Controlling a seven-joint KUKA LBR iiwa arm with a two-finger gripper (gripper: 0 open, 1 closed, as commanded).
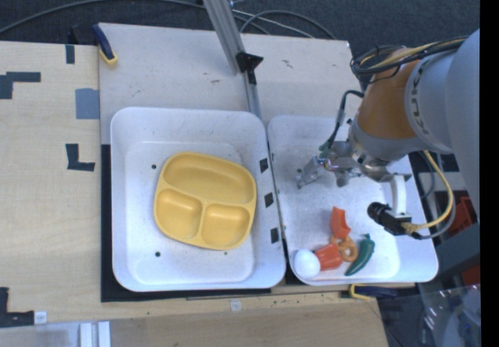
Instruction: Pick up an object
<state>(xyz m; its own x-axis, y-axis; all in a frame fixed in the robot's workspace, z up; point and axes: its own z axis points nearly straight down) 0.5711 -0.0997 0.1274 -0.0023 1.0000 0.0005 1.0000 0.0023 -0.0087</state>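
The gripper (312,174) is seen over bare floor of the right bin (292,205), fingers slightly parted, nothing held. The toys (340,244) are piled near the front wall; an empty closure is risked.

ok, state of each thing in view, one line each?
gripper: over right bin, nothing visibly held
yellow tray: flat in left bin, compartments bare
white egg: resting at right bin's near edge
orange pieces: lying clustered in right bin
green piece: lying beside the orange pieces
left bin: holds the tray
right bin: holds the small items
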